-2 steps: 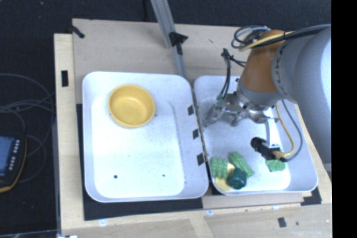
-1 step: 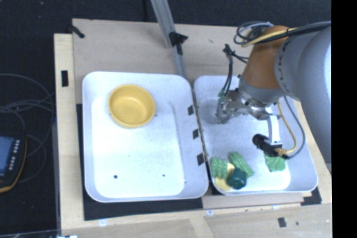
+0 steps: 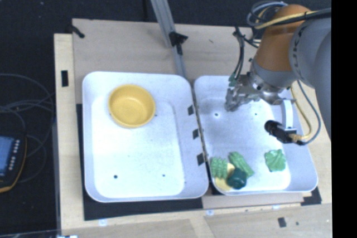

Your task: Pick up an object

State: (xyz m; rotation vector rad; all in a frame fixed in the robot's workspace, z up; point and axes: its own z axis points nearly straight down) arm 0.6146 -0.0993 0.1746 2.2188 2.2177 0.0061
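My gripper (image 3: 232, 101) hangs over the upper left part of the right bin (image 3: 254, 131), under the orange band of the arm. Nothing shows between its fingers. Along the right bin's near edge lie several green toys: a bumpy green piece (image 3: 218, 166), a longer green piece (image 3: 241, 161), a dark teal round piece (image 3: 237, 180) on something yellow, and a light green piece (image 3: 275, 160) further right. All of them lie well below the gripper. A yellow bowl (image 3: 131, 105) stands upright in the upper left part of the left bin (image 3: 139, 164).
A grey metal pole (image 3: 162, 5) slants down from the top to the gap between the bins. Cables and a black fitting (image 3: 277, 130) hang from the arm over the right bin. A handheld device (image 3: 10, 159) lies off the bench at far left.
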